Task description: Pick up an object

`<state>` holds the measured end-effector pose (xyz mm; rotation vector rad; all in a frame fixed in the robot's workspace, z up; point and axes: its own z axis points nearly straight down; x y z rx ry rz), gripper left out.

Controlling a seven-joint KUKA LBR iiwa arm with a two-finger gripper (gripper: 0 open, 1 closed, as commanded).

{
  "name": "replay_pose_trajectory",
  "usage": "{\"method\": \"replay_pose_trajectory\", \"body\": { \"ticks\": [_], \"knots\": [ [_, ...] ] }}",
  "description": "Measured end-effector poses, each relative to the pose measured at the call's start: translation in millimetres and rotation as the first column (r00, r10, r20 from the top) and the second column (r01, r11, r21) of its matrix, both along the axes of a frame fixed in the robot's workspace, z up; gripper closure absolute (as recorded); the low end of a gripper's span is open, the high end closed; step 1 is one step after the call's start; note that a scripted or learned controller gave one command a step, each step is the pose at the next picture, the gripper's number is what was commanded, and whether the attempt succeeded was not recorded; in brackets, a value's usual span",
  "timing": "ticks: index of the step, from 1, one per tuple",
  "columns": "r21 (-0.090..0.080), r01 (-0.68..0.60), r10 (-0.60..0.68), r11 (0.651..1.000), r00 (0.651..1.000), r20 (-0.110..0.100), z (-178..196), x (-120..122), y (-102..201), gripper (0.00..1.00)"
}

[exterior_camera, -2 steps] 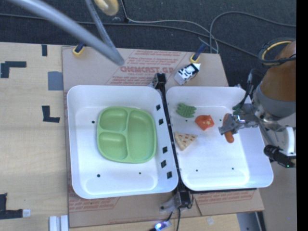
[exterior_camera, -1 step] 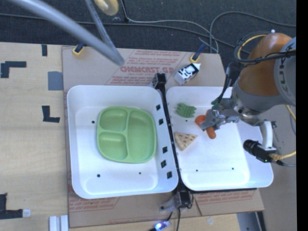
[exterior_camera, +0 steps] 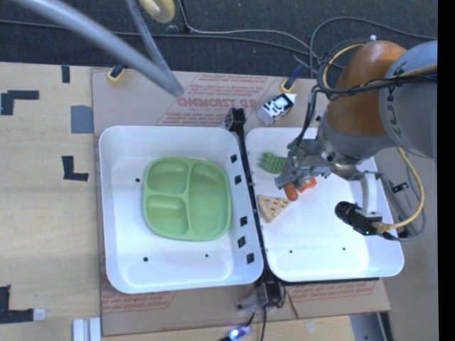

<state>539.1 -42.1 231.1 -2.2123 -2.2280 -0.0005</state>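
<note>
Overhead, slanted look at a bench with two shallow white bins side by side, split by a black divider strip (exterior_camera: 245,190) — every place below is given relative to that strip.

To the strip's left: the left bin (exterior_camera: 117,212), holding a green plate (exterior_camera: 188,197) w/ three compartments, lying flat near the bin's middle.

To the strip's right: the right bin (exterior_camera: 334,261). Just beside the strip lies a triangular tan piece, like a pizza slice (exterior_camera: 272,207). Further up, also close to the strip, a green leafy toy (exterior_camera: 270,163). A little further right of the slice sits an orange item, carrot-like (exterior_camera: 299,187).

The arm (exterior_camera: 377,98), grey w/ an orange band, reaches in from the far right, well away from the strip. Its gripper (exterior_camera: 296,175) is low over the right bin, directly above or on the orange item. The jaws — dark and crowded against the item — can't be read as spread, pressed together or pinching; whether the item sits between them is unclear too.

Step in hand, by my reading: the grasp attempt on the orange item, approx. mid-task. Next move calls for a firm close on the item, then a straight lift clear of the bin floor, w/o nudging the slice or the leafy toy nearby.
</note>
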Motion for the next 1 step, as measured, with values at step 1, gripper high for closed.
{"method": "replay_pose_trajectory", "body": {
  "ticks": [1],
  "knots": [
    [-0.001,0.001,-0.001,1.000,1.000,-0.002,-11.4,7.2,52.9,1.00]
  ]
}}
